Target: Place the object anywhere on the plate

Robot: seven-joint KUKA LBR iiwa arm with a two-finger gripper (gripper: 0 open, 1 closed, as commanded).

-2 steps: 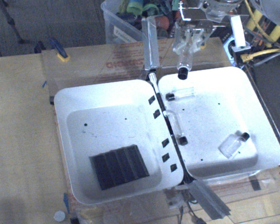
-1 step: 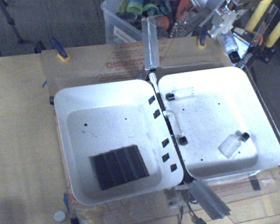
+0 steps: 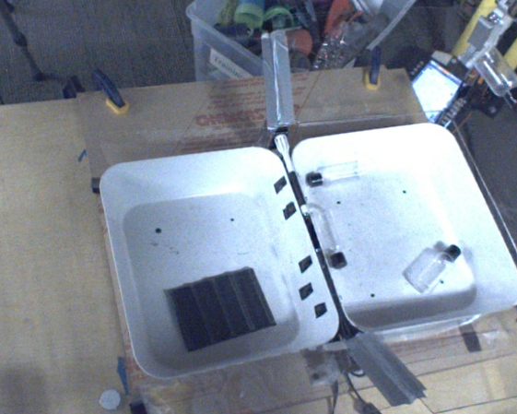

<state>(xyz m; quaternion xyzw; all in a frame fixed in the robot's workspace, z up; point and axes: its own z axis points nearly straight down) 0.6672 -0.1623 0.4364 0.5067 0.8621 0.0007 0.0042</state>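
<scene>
The clear vial (image 3: 429, 266) lies tilted in the right bin (image 3: 478, 176), well apart from the dark plate (image 3: 220, 308) in the left bin (image 3: 116, 218) — so grasp across its body, not its cap — pincer (image 3: 501, 72) state: cannot tell.

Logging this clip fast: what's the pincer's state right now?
Pincer, at the upper right beyond the bins: open or closed cannot be told. The capped clear vial lies loose in the right bin.
</scene>
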